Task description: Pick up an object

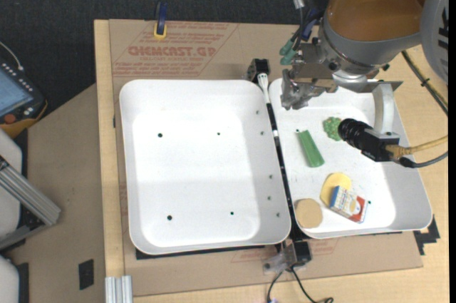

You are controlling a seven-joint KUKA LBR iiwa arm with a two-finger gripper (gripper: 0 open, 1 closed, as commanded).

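My gripper point(296, 99) hangs over the back left part of the right bin point(417, 189), close to the divide between the two bins. A green stick point(310, 147) lies on the bin floor just in front of it. To the right of the stick sits a small bumpy green piece point(332, 126). Nearer the front lie a yellow object with a red and white label point(345, 197) and a tan round disc point(308, 212). No object shows in the gripper.
The left bin point(192, 152) stands beside the right one, their rims touching at the middle. Both rest on a cardboard sheet point(178, 45) with a blue clip point(161, 22) at its back edge. A small black clamp point(258, 70) sits behind the bins' joint.
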